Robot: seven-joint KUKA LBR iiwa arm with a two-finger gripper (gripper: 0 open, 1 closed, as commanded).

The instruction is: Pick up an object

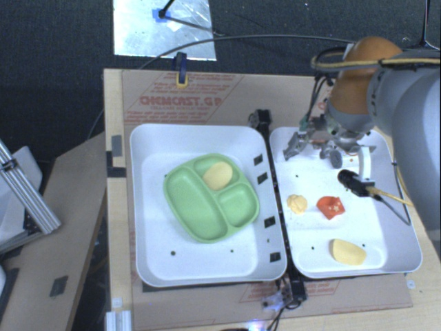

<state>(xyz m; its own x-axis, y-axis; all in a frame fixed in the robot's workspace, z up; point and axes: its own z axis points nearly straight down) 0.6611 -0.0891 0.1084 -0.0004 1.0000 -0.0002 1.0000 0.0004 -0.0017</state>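
- We see the pale yellow wedge-shaped piece (348, 252) lying flat at the near end of the right shallow white bin (406, 250), its long axis running left to right.
- The grey two-finger gripper (313, 150) hovers over the bin's far end; we cannot tell how far open it is.
- A brown printed board (200, 95) lies beneath, with dark carpet (55, 47) around it.

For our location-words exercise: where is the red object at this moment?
In the camera view, the red object lies near the middle of the right bin, just right of a small yellow piece, with a larger yellow piece below it.
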